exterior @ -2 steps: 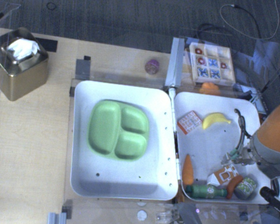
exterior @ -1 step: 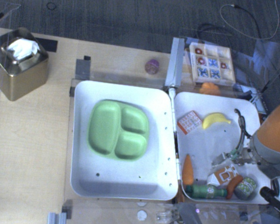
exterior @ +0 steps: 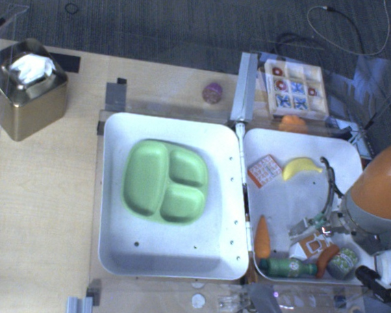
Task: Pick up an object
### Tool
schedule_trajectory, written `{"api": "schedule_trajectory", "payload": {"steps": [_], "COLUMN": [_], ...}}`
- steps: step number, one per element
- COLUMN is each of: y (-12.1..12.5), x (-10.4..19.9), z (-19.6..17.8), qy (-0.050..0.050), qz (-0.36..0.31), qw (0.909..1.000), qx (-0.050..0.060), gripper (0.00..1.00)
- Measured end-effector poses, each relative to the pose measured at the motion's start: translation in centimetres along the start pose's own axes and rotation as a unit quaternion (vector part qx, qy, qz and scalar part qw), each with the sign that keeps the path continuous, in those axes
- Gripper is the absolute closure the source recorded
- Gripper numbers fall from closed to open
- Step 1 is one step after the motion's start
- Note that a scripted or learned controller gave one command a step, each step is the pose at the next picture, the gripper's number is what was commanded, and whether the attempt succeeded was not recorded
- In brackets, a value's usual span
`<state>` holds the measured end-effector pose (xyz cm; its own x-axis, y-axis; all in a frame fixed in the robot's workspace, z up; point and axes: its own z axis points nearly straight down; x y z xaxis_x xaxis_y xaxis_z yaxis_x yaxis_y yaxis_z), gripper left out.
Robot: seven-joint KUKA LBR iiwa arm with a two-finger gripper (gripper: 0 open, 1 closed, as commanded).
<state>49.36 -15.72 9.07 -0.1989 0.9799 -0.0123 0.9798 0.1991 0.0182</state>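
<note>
The two-finger gripper [exterior: 311, 229] is being held low over the right white bin [exterior: 351, 152], presumably for a pick. Whether anything is being gripped cannot be told. A small orange-and-white card [exterior: 308, 247] is lying just below its tip, a yellow plastic banana [exterior: 300, 167] well above.

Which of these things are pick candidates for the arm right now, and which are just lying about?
Pick candidates, right bin:
banana
red-and-white card
carrot
green bottle
round tin

Lying about:
green divided plate, left bin
tic-tac-toe board
purple ball
tissue box
</note>
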Motion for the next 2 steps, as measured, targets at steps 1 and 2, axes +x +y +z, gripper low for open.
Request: {"api": "schedule_trajectory", "payload": {"steps": [1,2], "y": [0.45,0.44], "x": [-0.27,-0.27], "z": [-1.08,-1.08], "qy": [-0.004,-0.004], "qz": [0.000,0.000], "qw": [1.0000,1.0000], "qx": [-0.005,-0.005], "gripper": [1.00,0.00]}}
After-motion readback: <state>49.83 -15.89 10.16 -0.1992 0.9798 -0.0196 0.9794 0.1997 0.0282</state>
